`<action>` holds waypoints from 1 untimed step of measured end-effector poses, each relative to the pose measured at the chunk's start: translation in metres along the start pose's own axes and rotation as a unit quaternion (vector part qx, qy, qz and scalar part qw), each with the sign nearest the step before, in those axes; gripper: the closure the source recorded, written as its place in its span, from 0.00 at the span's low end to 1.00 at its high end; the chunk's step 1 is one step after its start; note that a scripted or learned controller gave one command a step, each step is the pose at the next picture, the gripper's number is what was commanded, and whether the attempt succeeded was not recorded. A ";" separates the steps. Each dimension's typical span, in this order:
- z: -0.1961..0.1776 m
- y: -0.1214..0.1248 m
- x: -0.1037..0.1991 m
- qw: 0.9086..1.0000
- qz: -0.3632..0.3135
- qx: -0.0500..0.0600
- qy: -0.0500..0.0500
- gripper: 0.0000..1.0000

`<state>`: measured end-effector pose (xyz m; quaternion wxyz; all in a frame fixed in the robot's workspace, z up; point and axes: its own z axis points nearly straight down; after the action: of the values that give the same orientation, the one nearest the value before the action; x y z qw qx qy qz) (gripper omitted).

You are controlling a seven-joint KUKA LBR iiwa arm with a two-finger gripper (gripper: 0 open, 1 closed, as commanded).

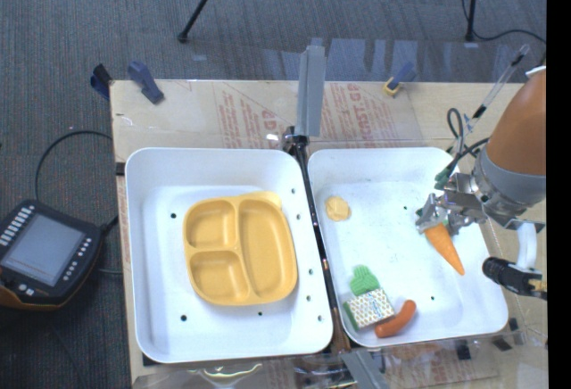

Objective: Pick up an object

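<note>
My gripper (443, 219) is over the right part of the right bin (393, 169). An orange carrot (447, 252) sticks out from under it, pointing toward the bin's front right. The carrot's thick end sits between the fingers, so the gripper is shut on it. A small round yellow piece (337, 209) lies near the right bin's left wall. At the front of the bin are a green toy (361, 278), a patterned block (368, 308) and a reddish sausage (396, 318), close together.
The left bin (152, 200) holds a yellow divided plate (240, 249). A grey post (310, 97) stands behind the gap between the bins. A tablet controller (40, 253) lies off the bench to the left. Cables hang by the arm at the right.
</note>
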<state>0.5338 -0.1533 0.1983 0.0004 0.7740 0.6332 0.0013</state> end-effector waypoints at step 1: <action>-0.035 -0.025 0.005 1.000 -0.011 0.003 0.000 1.00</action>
<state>0.5105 -0.1437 0.2333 -0.0014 0.7670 0.6416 -0.0005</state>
